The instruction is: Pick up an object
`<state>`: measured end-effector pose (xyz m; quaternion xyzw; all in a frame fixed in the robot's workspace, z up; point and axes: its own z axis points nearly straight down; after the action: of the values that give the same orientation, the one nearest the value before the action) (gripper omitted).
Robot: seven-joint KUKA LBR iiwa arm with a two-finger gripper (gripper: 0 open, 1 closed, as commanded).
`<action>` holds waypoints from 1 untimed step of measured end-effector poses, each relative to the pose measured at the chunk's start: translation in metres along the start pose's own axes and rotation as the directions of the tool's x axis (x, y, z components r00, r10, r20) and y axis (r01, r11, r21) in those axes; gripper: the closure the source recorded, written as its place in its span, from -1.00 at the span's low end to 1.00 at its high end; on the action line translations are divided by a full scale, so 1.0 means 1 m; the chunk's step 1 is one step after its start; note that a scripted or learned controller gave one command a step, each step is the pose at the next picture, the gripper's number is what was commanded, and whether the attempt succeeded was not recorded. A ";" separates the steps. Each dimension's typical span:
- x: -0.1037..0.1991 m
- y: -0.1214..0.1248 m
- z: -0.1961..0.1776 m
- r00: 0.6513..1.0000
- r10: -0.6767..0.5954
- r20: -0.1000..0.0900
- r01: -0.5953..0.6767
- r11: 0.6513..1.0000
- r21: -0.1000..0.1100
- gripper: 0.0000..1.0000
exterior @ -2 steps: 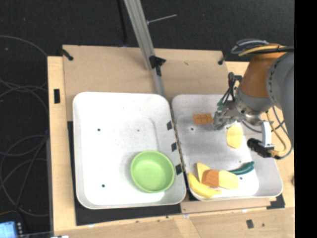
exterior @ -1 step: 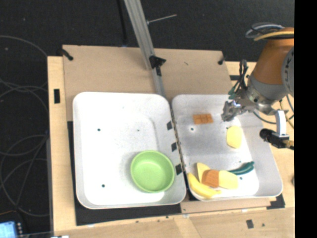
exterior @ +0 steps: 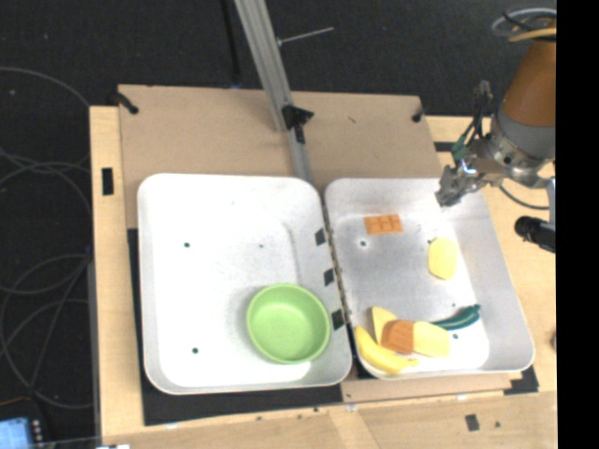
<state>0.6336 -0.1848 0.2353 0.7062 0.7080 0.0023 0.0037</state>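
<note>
You have nothing picked up yet, as far as this view lets you judge; the gripper [exterior: 453, 191] hangs at the upper right of the frame, over the top right corner of the right bin [exterior: 412, 204], and no object sits between its fingers; whether those fingers stand apart or closed, you cannot tell at this size.

Your candidates all lie lower in that bin; the orange waffle piece [exterior: 383, 224] is near the top, left of the gripper; the yellow lump [exterior: 443, 259] lies at mid-right, below the gripper and well apart from it; a cluster at the bottom holds a banana [exterior: 377, 354], a brown block [exterior: 398, 336], a pale yellow wedge [exterior: 431, 340] and a green-handled tool [exterior: 461, 319], crowded and touching.

The green bowl [exterior: 288, 323] rests in the left bin [exterior: 201, 213], at the lower centre of the frame.

So the whole job appears to remain: choosing, descending, closing, lifting.
</note>
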 end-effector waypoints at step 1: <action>-0.001 0.001 -0.017 1.000 -0.001 -0.003 0.001 1.000 0.005 1.00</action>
<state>0.6344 -0.1853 0.2520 0.7058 0.7084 0.0014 0.0009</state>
